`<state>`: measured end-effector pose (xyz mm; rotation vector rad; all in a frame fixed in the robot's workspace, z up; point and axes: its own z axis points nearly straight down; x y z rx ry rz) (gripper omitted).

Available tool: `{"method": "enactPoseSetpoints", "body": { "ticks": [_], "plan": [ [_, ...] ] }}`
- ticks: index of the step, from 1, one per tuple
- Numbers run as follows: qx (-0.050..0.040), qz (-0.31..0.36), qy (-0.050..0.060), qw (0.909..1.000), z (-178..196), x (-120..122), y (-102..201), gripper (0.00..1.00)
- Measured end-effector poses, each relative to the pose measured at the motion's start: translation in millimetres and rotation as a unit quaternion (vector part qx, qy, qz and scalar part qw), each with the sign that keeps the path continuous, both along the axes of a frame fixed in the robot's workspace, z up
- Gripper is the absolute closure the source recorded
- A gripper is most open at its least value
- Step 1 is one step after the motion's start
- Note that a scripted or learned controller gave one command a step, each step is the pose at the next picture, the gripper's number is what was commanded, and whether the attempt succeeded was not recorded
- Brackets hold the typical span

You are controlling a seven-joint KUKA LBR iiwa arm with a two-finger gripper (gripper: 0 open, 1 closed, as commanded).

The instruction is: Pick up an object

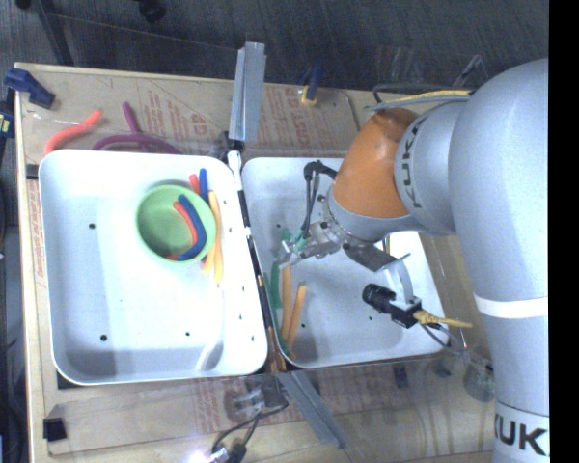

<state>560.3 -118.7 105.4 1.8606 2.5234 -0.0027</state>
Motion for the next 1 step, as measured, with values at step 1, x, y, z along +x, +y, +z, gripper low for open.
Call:
{"method": "enactPoseSetpoints", "body": {
  "ticks": [1],
  "plan": [
    [-0.0005,0.0,0.0,1.0,-0.2,-0.2,-0.4,0.0]
  ]
}}
